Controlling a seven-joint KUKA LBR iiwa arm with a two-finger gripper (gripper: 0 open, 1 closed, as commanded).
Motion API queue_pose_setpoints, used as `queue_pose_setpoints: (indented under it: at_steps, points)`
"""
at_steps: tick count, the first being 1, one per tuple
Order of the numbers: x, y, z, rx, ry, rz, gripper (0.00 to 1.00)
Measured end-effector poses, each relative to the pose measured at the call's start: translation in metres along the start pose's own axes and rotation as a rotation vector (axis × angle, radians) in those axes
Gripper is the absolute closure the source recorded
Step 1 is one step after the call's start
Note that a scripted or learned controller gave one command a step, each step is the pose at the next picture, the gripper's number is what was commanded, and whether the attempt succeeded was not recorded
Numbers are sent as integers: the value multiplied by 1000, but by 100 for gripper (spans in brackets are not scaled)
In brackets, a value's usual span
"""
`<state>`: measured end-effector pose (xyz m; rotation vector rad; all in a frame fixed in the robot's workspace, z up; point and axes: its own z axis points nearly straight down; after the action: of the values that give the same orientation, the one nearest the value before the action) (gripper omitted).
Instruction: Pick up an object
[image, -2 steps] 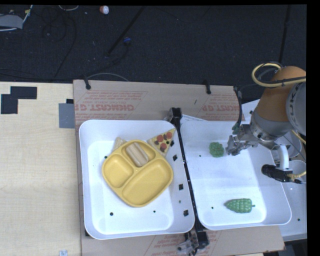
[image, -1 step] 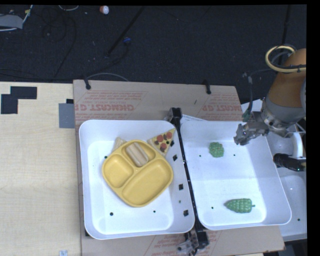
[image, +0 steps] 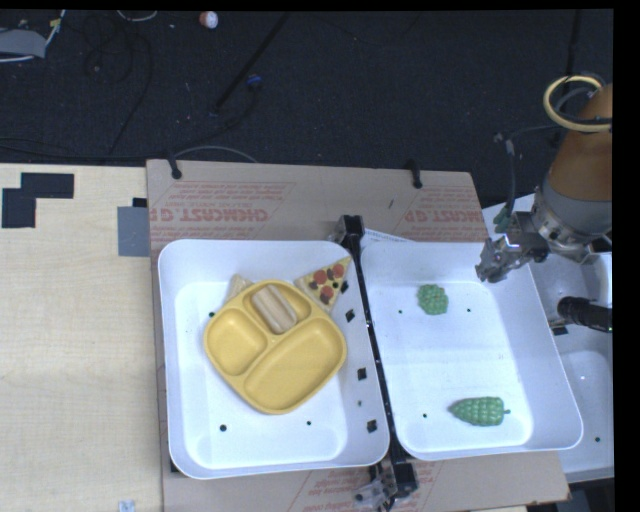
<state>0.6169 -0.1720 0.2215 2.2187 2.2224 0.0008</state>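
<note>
In the right bin (image: 545, 330) lie two green objects: a small round bumpy one (image: 432, 298) toward the back, and a longer green cluster with a stem (image: 478, 410) near the front. My gripper (image: 494, 266) hangs over the right bin's back right corner, to the right of the round green piece and apart from it. Nothing shows between its fingers.
The left bin (image: 185, 400) holds a yellow divided plate (image: 275, 348) with a tan bread-like piece (image: 274, 306) in one compartment, and a pizza slice (image: 328, 281) beside it. A black divider (image: 366, 340) separates the bins. Cardboard lies under both.
</note>
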Motion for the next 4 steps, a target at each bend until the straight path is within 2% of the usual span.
queue_pose_setpoints:
  at_steps: [2,3,4]
  points:
    - [90,-15,-5,5,3,-3,100]
    - [147,-21,3,6,3,-4,100]
    - [203,-40,10,8,3,-4,100]
